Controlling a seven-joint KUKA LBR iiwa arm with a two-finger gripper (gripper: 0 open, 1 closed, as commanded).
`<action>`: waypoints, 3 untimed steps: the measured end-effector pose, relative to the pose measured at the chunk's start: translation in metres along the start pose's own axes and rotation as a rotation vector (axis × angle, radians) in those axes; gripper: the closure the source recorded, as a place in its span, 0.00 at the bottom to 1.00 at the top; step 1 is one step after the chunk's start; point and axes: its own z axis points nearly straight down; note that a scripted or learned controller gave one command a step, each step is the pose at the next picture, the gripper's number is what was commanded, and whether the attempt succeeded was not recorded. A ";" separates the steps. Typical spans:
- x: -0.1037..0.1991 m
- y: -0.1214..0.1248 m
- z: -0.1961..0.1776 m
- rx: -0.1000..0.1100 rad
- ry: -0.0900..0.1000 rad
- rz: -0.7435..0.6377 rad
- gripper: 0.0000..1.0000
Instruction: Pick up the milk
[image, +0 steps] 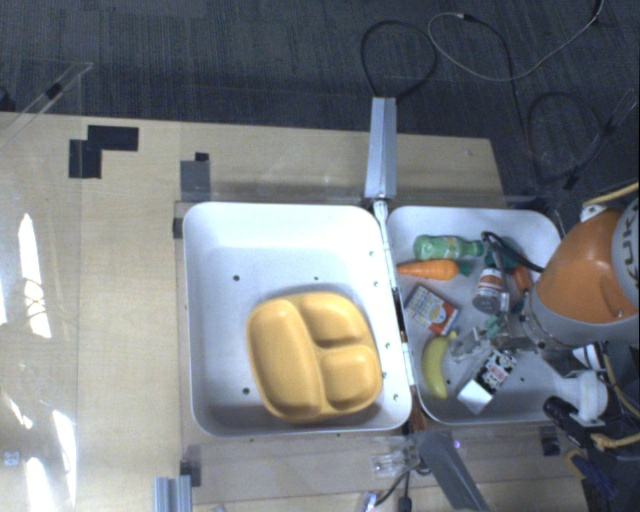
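On the table, the left bin (200, 300) holds a yellow divided tray (313, 352). In the right bin (545, 232), a banana (435, 366) lies by the left wall, beyond it a carrot (430, 269) and a green bottle (450, 246). The milk (487, 380), a small white carton with dark print, sits tilted near the front edge, its long axis slanting toward the upper right. The gripper (492, 337) hangs just above it, so the milk lies directly toward the front. I cannot tell how the gripper is set.
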 end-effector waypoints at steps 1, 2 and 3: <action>0.001 0.004 -0.013 -0.011 -0.002 -0.003 1.00; 0.001 0.003 -0.012 -0.007 0.000 -0.002 0.00; -0.004 0.000 0.000 0.001 0.001 0.005 0.00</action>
